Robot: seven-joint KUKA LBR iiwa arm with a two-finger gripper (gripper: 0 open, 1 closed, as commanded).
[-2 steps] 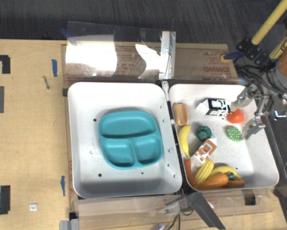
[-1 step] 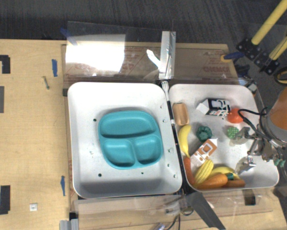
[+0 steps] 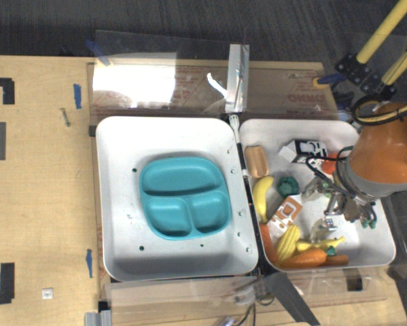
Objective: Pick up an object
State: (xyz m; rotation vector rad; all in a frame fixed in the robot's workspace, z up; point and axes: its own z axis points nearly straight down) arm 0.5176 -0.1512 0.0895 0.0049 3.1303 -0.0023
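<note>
The right bin [image 3: 366, 129] holds several toy foods: a yellow banana [image 3: 261, 194], a tan bread piece [image 3: 256, 160], a green item [image 3: 288, 185], a small orange-and-white box [image 3: 285, 214], a corn cob [image 3: 289, 240] and an orange carrot [image 3: 310, 257] along the front wall. A black-and-white packet [image 3: 309, 148] lies near the back. My gripper [image 3: 331, 217] hangs low over the bin's right half, below the orange band [image 3: 385, 153], just right of the box and above the carrot.
The left bin [image 3: 115, 182] carries a teal divided tray [image 3: 186, 195]. A clear plastic wall [image 3: 237, 77] stands behind both bins. Wooden bench lies to the left, and yellow tubing [image 3: 386, 19] is at the upper right.
</note>
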